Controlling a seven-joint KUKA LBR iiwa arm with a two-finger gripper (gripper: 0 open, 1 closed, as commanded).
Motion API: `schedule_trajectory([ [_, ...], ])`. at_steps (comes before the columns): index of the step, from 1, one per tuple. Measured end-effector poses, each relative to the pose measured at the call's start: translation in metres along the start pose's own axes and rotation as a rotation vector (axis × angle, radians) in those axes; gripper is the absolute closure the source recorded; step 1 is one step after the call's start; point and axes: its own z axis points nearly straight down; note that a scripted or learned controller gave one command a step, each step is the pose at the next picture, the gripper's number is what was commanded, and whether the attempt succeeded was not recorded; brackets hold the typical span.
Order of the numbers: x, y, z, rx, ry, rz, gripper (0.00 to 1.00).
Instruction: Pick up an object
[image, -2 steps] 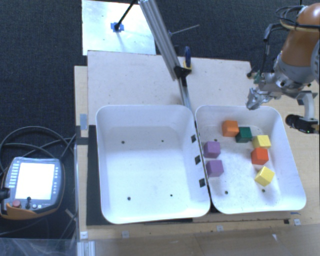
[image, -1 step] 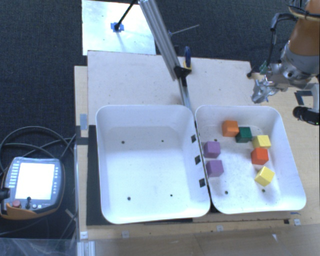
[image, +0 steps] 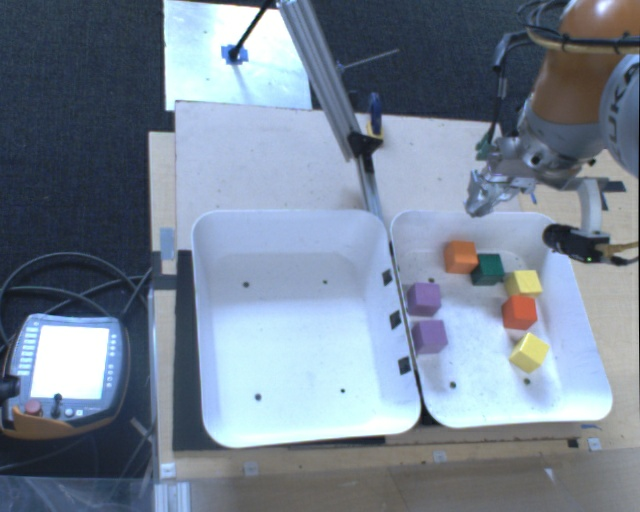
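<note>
In the right bin, lower right of the frame, lie seven small blocks. Nearest is a yellow block, then a red-orange block, two purple blocks by the left wall, a second yellow block, a green block and an orange block touching it. Each looks light and rigid; grip across flat opposite faces. The gripper hangs above the bin's far rim, holding nothing; whether its jaws are spread cannot be told.
</note>
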Motion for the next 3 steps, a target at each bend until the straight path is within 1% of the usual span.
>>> schedule_trajectory([
  [1,0.061,-0.006,0.000,-0.001,0.001,-0.001,1.00],
  [2,0.119,-0.006,-0.002,-0.002,0.001,-0.001,1.00],
  [3,0.177,-0.002,0.012,-0.001,0.001,-0.001,1.00],
])
